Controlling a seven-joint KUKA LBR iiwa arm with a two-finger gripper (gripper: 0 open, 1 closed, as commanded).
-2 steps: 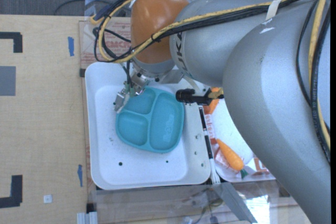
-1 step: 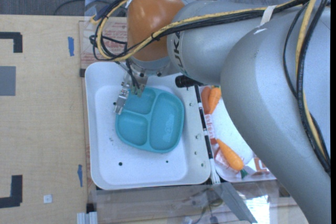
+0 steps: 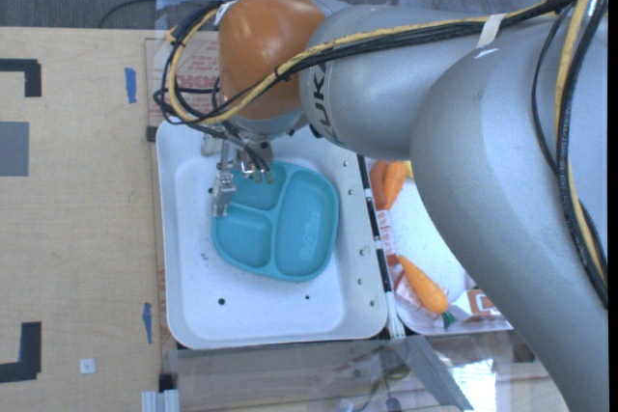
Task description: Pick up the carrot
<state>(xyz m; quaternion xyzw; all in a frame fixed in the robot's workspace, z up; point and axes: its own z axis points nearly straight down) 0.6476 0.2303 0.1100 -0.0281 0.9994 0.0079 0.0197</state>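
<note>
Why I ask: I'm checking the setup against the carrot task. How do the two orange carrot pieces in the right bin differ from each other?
The upper carrot sits by the divider near the bin's far end, largely hidden under the arm; the lower carrot lies further toward the near end, showing most of its length. The lower carrot lies slanted and tapers; the upper carrot's shape cannot be judged. Both are orange and lie in the right bin, while the gripper is over the blue tray.
</note>
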